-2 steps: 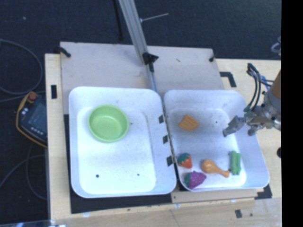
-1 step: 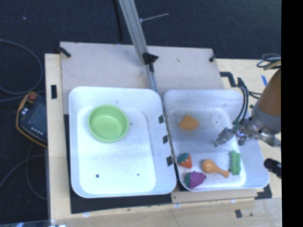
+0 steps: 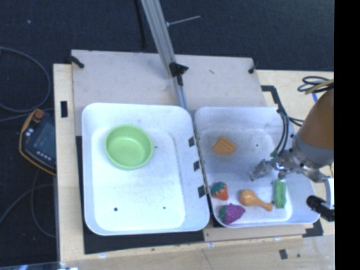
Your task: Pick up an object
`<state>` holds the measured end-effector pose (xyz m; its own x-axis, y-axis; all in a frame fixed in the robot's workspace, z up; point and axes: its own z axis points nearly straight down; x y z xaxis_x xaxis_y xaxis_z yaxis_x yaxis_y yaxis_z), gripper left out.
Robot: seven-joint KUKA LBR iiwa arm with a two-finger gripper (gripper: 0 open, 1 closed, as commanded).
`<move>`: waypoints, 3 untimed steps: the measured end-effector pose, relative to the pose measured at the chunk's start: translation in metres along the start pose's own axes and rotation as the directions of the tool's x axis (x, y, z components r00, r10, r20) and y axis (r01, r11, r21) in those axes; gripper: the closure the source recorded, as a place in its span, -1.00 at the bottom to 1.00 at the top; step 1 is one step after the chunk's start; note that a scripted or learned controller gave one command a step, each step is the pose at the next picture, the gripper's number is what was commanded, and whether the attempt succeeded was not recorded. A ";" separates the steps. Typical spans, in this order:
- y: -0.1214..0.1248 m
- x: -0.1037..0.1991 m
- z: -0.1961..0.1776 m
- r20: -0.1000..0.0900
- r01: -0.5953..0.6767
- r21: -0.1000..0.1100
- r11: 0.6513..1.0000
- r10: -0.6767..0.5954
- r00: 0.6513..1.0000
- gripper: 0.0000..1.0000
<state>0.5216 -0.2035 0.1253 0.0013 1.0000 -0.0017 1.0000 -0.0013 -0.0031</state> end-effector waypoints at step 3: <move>0.011 -0.004 -0.091 0.000 0.005 -0.007 1.000 -0.005 1.000 1.00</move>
